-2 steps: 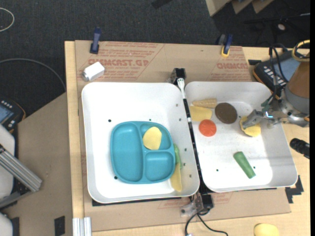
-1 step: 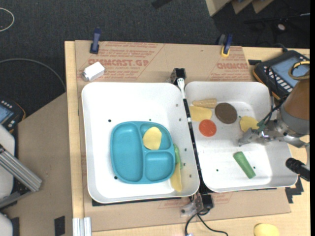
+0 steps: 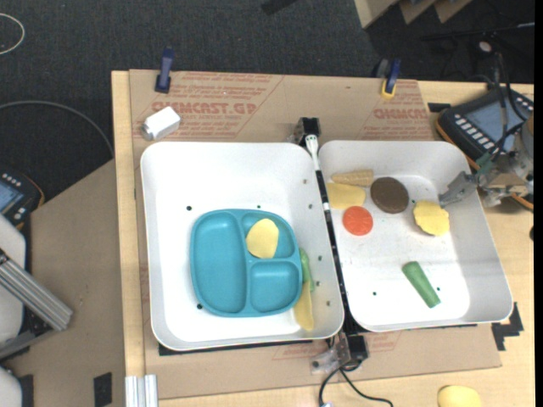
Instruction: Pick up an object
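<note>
We see the gripper (image 3: 454,189) low over the right bin (image 3: 475,299), at its right wall; we cannot tell how it is set, and nothing shows in its grasp. Just left of it and a little nearer us lies a yellow piece (image 3: 432,218). Further left sit a brown disc (image 3: 390,195), an orange disc (image 3: 357,221), a yellow wedge (image 3: 345,196) and a tan stick (image 3: 351,177). A green cylinder (image 3: 421,283) lies nearer us than the gripper. Well to its left, in the left bin (image 3: 165,227), a blue tray (image 3: 222,265) bears a yellow oval (image 3: 263,238).
</note>
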You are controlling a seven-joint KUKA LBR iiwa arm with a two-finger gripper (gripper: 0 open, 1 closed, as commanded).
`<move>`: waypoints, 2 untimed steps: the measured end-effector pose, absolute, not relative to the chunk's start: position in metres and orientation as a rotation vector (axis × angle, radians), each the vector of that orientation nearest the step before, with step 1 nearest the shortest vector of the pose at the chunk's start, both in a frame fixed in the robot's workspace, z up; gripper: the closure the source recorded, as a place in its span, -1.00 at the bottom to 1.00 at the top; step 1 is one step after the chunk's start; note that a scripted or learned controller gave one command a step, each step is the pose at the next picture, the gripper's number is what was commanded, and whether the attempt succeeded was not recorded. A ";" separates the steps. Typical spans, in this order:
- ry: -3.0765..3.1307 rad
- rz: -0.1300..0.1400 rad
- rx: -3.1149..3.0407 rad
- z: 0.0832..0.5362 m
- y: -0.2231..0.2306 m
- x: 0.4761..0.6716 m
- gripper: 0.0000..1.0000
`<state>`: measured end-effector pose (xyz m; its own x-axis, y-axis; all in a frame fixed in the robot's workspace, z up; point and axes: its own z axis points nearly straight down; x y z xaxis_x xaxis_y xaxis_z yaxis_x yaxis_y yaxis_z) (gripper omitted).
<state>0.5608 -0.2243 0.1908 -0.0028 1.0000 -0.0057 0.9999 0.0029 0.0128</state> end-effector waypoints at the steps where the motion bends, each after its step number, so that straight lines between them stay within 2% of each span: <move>1: 2.238 0.011 2.228 0.084 -0.217 0.508 -1.00; 2: 2.210 0.013 2.204 0.350 -0.218 0.512 -1.00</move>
